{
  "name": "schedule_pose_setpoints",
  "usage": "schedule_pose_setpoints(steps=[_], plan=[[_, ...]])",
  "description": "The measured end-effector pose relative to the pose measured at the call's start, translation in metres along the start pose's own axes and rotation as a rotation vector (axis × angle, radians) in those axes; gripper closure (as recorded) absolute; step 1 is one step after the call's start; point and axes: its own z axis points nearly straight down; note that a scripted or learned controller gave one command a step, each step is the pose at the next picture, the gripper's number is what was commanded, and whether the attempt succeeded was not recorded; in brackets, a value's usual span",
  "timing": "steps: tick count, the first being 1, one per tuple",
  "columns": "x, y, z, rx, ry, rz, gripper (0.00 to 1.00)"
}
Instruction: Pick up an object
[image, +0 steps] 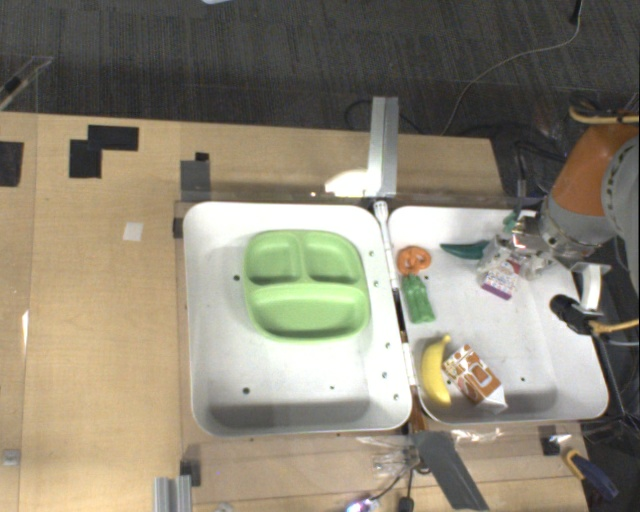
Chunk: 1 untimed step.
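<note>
Green moulded plastic, a three-compartment tray (304, 281) lay at the middle of the left white bin (215, 400). In the right white bin (560, 395), an orange round object (413, 259) sat near the back left corner, just beside the left wall, with a green rectangular packet (417, 299) close in front of it. A yellow banana (434, 368) lay along the front left corner, touching a brown and white snack packet (473, 375). A dark teal pointed object (465, 249) rested toward the back edge. Beside it, a clear crinkled wrapper with a purple label (499, 274) lay under the gripper (522, 243), which hovered near the back right; whether its jaws were parted or closed could not be told.
</note>
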Motion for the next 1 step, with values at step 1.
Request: schedule_pose_setpoints(steps=[1], plan=[[0.0308, 0.0016, -0.0001, -0.001, -0.001, 0.109, 0.00]])
